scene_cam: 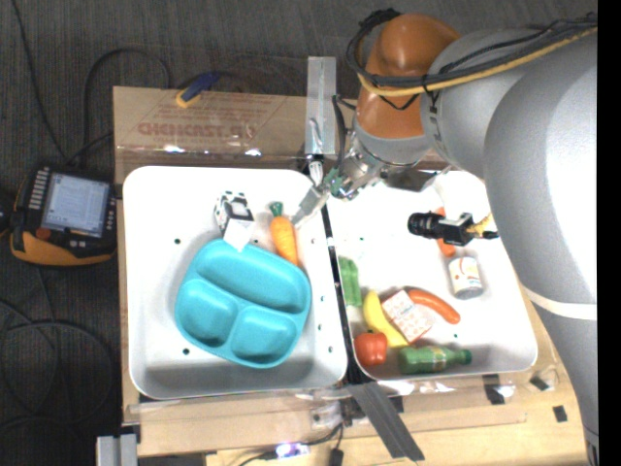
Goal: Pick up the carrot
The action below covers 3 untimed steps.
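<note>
The carrot [283, 239], orange with a small green top, lies in the left bin [155, 260] near its back right part. Its lower end rests against the rim of a blue divided plate [245, 301]. My gripper [303, 210] reaches in from the right across the wall between the bins. Its tip is just right of the carrot's green end and close to it. Nothing is visibly held.
A small black-and-white item [233, 210] sits left of the carrot. The right bin [505, 338] holds a banana [376, 316], a tomato [371, 348], a green bottle [433, 359], an orange-red long item [437, 305], a white packet [402, 316], a small white bottle [467, 276] and a green piece [349, 282].
</note>
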{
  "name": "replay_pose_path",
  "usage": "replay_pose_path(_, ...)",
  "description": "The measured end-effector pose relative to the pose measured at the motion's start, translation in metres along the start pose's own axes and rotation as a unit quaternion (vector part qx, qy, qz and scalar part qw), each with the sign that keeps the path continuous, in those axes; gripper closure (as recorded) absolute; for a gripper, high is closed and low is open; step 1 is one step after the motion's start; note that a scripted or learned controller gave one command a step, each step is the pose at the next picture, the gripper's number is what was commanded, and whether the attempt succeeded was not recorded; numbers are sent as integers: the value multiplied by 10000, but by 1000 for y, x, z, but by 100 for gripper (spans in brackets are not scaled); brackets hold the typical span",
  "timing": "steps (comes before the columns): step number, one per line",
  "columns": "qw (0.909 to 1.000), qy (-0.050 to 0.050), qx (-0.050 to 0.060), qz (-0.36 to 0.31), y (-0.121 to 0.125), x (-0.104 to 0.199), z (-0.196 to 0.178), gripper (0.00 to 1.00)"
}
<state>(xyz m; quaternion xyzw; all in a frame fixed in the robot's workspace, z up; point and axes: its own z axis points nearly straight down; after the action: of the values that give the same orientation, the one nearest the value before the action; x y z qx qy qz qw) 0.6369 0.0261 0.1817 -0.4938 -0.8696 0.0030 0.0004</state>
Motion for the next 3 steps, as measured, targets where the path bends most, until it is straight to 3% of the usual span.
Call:
replay_pose_path(1, 9995, 16, -8, 317, 13, 17, 0, 0)
replay_pose_path(3, 9995, 11, -6, 320, 13, 16, 0, 0)
